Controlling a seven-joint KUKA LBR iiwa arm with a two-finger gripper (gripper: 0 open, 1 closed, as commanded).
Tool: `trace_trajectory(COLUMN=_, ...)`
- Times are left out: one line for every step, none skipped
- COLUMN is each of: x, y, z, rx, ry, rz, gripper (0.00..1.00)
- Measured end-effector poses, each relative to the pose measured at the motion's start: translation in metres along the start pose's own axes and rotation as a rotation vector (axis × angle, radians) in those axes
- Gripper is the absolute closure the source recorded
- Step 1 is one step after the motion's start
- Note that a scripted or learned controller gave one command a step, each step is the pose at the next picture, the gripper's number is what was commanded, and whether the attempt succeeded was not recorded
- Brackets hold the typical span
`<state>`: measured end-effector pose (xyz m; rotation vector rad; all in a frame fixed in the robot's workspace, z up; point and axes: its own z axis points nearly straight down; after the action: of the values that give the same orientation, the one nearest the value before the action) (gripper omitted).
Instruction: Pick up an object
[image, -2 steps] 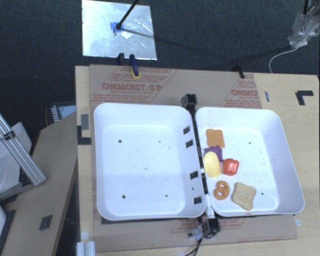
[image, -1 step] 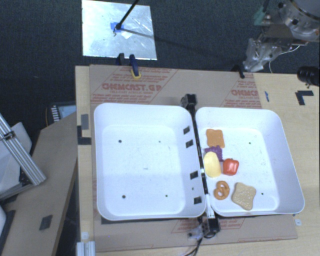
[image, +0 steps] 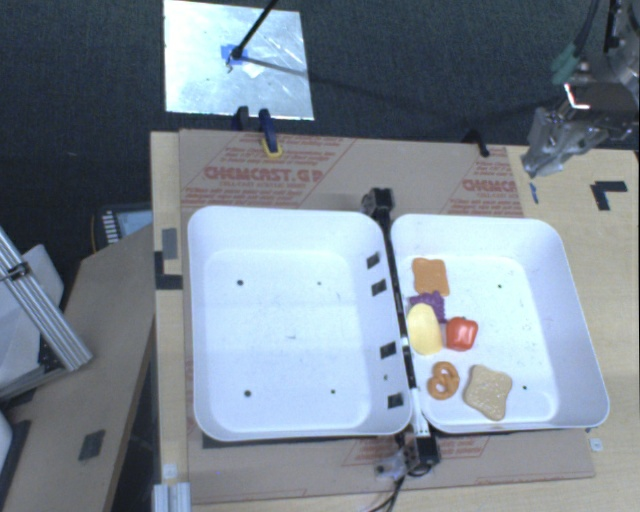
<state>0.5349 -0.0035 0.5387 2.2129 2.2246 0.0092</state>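
Several small toy foods lie in the right bin (image: 563, 262), near its left wall: an orange square piece (image: 430, 275), a purple piece (image: 431, 305), a yellow oval (image: 424, 330), a red pepper-like piece (image: 461, 333), a brown pretzel (image: 442, 379) and a tan bread slice (image: 487, 391). My gripper (image: 540, 160) hangs at the top right, above the bench's back edge and outside the bin. It is well away from the foods, and nothing is visibly held in it.
The left bin (image: 205, 300) sits beside the right one, with a black hinge strip (image: 385, 290) between them. A shiny metal sheet (image: 238, 60) lies on the dark floor behind the bench. An aluminium rail (image: 40, 310) leans at the far left.
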Motion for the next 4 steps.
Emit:
trace_trajectory(x=0.066, y=-0.050, z=0.003, rx=0.004, ry=0.001, rz=-0.006, gripper=1.00)
trace_trajectory(x=0.145, y=-0.049, z=0.048, rx=0.009, ry=0.000, rz=-0.007, gripper=1.00)
trace_trajectory(x=0.212, y=-0.048, z=0.051, rx=0.006, ry=0.001, rz=-0.006, gripper=1.00)
trace_trajectory(x=0.239, y=-0.021, z=0.030, rx=0.002, ry=0.001, rz=-0.001, gripper=1.00)
